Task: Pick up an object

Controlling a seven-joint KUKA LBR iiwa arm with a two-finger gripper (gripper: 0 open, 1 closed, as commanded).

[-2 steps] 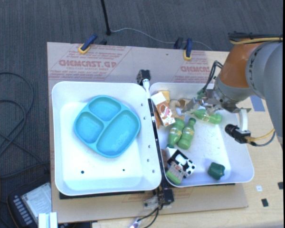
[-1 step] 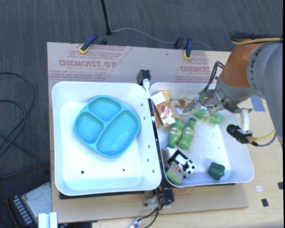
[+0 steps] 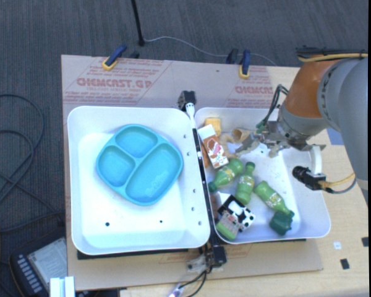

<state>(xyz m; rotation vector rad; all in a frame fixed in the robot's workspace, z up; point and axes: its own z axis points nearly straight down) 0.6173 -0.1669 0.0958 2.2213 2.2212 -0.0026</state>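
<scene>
Objects for picking lie below my pincer (image 3: 267, 142) in the right bin (image 3: 315, 224): three green bottles (image 3: 244, 183) just under it, a carton (image 3: 214, 151) to its left and a black-and-white cow toy (image 3: 238, 216) farther down. I cannot tell the state of my pincer. Far to its left, the left bin (image 3: 86, 228) carries a blue divided plate (image 3: 140, 164) on the worktop (image 3: 80, 73).

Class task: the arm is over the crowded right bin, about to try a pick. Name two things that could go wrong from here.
1. The green bottles lie packed against each other and the small carton, so the gripper may catch two things or nudge them apart.
2. The bottles are round, lying flat; one could roll or slip out.
</scene>
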